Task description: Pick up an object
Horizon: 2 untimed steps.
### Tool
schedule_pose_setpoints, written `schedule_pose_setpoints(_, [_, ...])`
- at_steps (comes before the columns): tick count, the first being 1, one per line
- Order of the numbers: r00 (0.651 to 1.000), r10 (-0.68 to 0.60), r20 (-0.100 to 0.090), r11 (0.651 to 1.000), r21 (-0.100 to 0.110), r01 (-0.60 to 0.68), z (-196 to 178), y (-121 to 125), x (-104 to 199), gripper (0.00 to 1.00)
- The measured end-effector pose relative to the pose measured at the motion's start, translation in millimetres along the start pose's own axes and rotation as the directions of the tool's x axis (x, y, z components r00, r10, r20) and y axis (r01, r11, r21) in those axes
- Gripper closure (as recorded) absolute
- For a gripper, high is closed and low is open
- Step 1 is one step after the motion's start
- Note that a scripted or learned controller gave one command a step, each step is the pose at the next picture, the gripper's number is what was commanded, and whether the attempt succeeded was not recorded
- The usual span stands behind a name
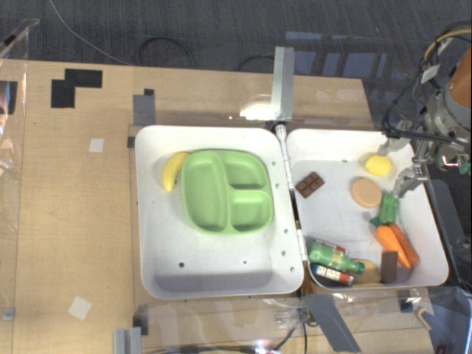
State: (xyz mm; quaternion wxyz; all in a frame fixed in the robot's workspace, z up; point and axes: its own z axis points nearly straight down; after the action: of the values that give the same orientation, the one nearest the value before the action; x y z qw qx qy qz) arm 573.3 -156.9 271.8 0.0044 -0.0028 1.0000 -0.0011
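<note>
While the arm [450, 94] leans in from the right edge, we note its gripper [410, 174] low over the right bin's [332, 153] far right side, metal fingers pointing down toward the toys; whether they are parted or closed we cannot tell, and nothing shows between them. Just left of the gripper we log a yellow lemon-like piece [378, 166]; below that a round tan biscuit [365, 193]; the two sit near each other but apart. A carrot [394, 236], green top toward the gripper and orange root toward the near rim, lies beside the biscuit along the right wall; the gripper's tip stands just above its leaves. A brown chocolate square [309, 185] lies tilted near the divider. At the near rim we see a green bottle [335, 257] lying on its side, a red-labelled item [333, 274] touching it, and a dark block [389, 267] beside the carrot's root. Left bin [155, 220]: a green divided plate [225, 190] sits in the middle; a banana [173, 170] touches its left edge.
</note>
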Motion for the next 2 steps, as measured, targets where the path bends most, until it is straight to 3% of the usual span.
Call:
schedule_pose_setpoints(1, [0.982,-0.191,-0.007,0.982,-0.004,0.19,120.9,-44.2,19.9,0.0])
schedule_pose_setpoints(2, [0.988,-0.156,0.009,0.988,0.004,0.156,180.9,-48.4,70.6,0.0])
